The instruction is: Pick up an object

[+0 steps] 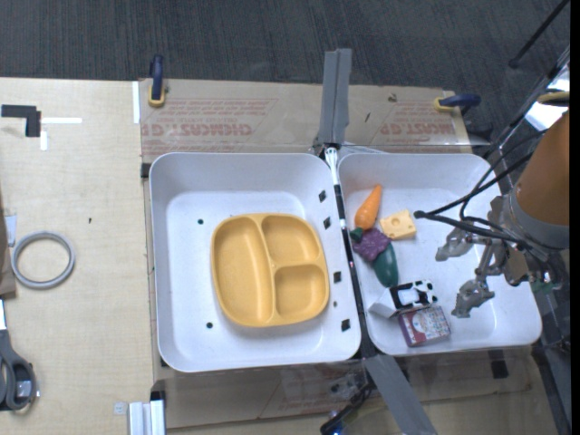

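Your tool [464, 275] hangs spread and empty at three o'clock in the right bin [507, 329], so go for the cheese wedge [399, 226] at eleven o'clock from it, light, stiff, best pinched across its flat sides.

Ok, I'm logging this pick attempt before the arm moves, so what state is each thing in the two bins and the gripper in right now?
Yellow three-compartment plastic plate: flat in the left white bin, nothing in it.
Orange toy carrot: lying in the right white bin, by the divider.
Yellow cheese wedge: loose, untouched.
Purple and green toy vegetable: lying below the carrot.
Small maroon packet: flat near the front wall.
Gripper: jaws open, holding nothing.
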`<state>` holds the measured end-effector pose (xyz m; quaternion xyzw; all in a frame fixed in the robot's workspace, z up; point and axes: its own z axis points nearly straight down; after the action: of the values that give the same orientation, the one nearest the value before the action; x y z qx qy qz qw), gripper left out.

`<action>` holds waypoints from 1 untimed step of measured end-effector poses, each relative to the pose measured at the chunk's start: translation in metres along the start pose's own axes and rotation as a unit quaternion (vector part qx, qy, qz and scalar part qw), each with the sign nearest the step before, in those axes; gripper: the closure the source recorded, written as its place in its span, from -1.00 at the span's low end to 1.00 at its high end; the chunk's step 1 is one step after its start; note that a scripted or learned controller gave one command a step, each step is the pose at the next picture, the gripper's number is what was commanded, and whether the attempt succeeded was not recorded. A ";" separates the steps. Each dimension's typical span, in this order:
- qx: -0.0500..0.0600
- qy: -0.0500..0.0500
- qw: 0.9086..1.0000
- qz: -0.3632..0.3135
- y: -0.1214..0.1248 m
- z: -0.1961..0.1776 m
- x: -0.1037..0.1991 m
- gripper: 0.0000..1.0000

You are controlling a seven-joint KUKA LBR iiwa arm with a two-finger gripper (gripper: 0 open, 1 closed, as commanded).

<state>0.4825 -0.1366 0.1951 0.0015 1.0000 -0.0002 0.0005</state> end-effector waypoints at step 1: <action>0.000 -0.002 1.000 0.008 -0.067 0.102 -0.104 -1.00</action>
<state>0.5868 -0.2039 0.0927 0.0091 1.0000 -0.0006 0.0022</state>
